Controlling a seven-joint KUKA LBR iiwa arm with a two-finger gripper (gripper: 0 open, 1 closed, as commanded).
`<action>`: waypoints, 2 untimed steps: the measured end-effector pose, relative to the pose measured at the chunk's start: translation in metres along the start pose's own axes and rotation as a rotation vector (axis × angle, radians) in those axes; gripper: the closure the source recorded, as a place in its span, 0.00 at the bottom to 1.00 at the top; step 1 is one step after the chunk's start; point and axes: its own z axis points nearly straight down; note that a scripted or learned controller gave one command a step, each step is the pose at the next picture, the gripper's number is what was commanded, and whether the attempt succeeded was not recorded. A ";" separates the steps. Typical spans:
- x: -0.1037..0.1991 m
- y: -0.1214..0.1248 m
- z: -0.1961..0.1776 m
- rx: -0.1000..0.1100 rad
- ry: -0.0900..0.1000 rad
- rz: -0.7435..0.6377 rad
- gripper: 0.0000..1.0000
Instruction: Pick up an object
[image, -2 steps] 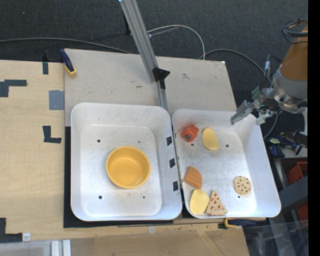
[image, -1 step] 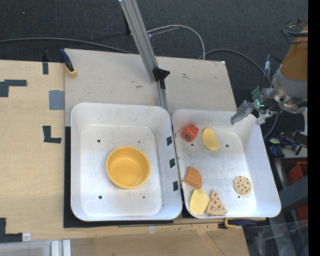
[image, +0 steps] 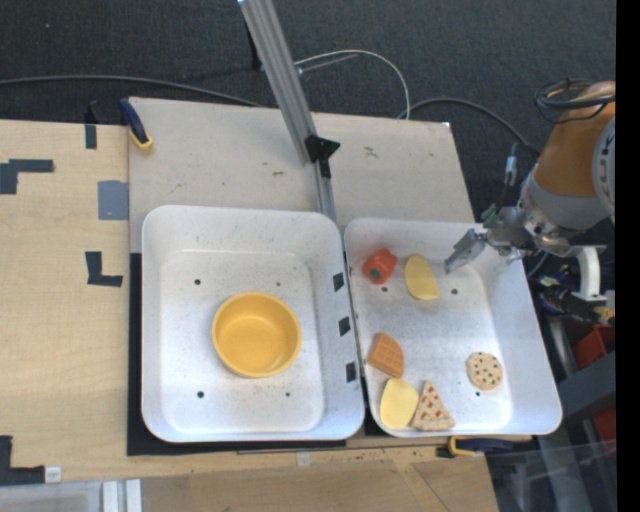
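Gripper (image: 462, 252) hovers over right bin (image: 520, 340), fingers' state unreadable | yellow piece (image: 422, 279) lies just beside, ungrasped | risk: a slanted descent nudges it toward red piece (image: 379, 266).

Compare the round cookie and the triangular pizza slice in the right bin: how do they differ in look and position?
The cookie is round and pale with dark spots; the pizza slice is a triangle, orange-tan with reddish dots. The cookie lies alone, apart from other items; the pizza slice lies against a yellow piece at the bin's front edge. Both lie flat in the right bin, away from the tool.
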 end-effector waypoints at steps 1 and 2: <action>0.011 -0.001 0.052 -0.001 0.000 0.000 0.00; 0.012 -0.001 0.087 -0.005 0.001 0.000 0.00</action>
